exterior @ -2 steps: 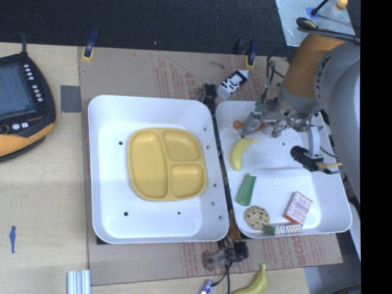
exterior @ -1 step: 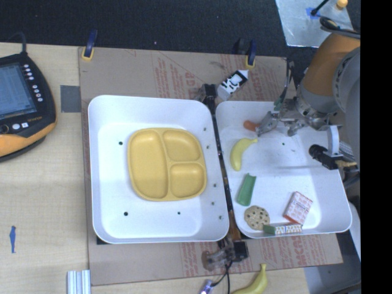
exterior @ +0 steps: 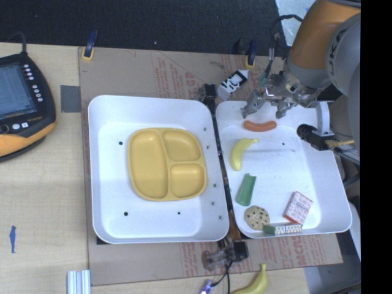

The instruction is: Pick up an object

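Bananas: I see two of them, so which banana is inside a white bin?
The banana lying in the right bin, just below the sausage. The other banana lies outside, on the bench's front edge.

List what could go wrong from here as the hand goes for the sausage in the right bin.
1. The sausage lies close to the right bin's far wall, so the hand, spread open just above it, may strike the wall.
2. The sausage is thin and rounded; it could roll out on closing.
3. The banana lies just beyond it and might get nudged.
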Controlling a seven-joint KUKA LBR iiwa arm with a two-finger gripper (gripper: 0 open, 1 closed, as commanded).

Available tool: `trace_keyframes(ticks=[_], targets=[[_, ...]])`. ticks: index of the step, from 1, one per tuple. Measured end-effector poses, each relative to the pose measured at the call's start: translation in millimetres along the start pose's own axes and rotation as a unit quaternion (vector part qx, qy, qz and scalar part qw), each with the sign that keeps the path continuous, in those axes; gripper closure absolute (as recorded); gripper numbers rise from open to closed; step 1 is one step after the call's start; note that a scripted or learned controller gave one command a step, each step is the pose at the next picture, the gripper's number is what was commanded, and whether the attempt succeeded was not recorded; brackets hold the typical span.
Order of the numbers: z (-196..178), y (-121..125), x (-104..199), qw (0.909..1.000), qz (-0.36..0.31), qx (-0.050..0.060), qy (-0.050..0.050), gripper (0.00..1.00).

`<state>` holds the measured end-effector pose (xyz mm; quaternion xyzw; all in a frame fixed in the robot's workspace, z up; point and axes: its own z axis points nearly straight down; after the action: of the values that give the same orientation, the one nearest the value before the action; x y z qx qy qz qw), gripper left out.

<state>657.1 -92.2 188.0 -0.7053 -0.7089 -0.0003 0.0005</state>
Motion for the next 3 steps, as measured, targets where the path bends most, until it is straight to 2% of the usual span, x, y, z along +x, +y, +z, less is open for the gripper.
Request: trace_keyframes(ticks=[1,2,3], targets=[[83.5,-73.1,0.5,1.0000,0.000,0.003,-0.001,0.00],[96.1,-23.4,-41.2,1.0000,0.001,0.001,0.000,0.00],[95.8,-0.9,-61.8,1.0000,0.001,0.001,0.000,0.00]])
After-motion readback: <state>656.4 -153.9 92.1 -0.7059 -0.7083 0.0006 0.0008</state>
